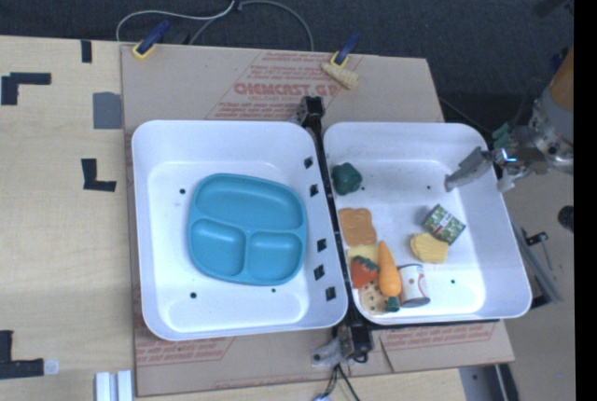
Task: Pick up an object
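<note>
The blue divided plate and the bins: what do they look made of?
The blue divided plate looks like moulded plastic: uniform colour, rounded compartment edges, matte sheen. The left bin and right bin seem thin white plastic, smooth with rounded corners, though the material is not certain.

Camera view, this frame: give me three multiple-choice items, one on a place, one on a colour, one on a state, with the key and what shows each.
1. Where does the divided plate lie?
A. In the left bin
B. In the right bin
C. On the cardboard outside the bins

2. What colour is that plate?
A. Red
B. Blue
C. Yellow

3. How does the end effector stand to the toy carrot?
A. Gripping it
B. Resting on top of it
C. Apart from it, at the right bin's far right rim

Key: 1 A, the divided plate sits alone in the left bin. 2 B, it is light blue all over. 3 C, the end effector is at the upper right of the right bin, while the toy carrot lies among the pile near the front.
</note>
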Controlling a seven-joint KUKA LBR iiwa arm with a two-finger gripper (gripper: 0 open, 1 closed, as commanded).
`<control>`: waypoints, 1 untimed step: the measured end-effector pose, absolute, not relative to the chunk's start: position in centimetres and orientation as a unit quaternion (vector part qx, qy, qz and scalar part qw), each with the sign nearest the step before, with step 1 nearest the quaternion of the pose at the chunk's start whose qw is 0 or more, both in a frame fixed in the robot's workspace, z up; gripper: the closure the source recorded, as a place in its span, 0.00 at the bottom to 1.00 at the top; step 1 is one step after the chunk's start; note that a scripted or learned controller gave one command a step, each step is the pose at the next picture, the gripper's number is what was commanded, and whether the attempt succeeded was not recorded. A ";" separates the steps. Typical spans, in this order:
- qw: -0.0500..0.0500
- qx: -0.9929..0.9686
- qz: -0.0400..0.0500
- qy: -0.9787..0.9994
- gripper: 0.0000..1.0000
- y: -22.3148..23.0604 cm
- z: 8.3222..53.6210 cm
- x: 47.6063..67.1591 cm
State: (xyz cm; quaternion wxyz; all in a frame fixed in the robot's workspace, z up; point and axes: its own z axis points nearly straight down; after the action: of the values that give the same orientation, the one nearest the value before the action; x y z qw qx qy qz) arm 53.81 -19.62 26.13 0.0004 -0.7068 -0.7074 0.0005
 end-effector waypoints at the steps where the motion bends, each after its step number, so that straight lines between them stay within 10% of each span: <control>1: -0.002 -0.708 0.001 -0.706 0.00 -19.6 7.9 49.7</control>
State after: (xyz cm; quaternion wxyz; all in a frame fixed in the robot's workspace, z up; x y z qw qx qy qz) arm 49.72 -19.65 7.94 -0.0022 -0.7078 -0.7064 0.0006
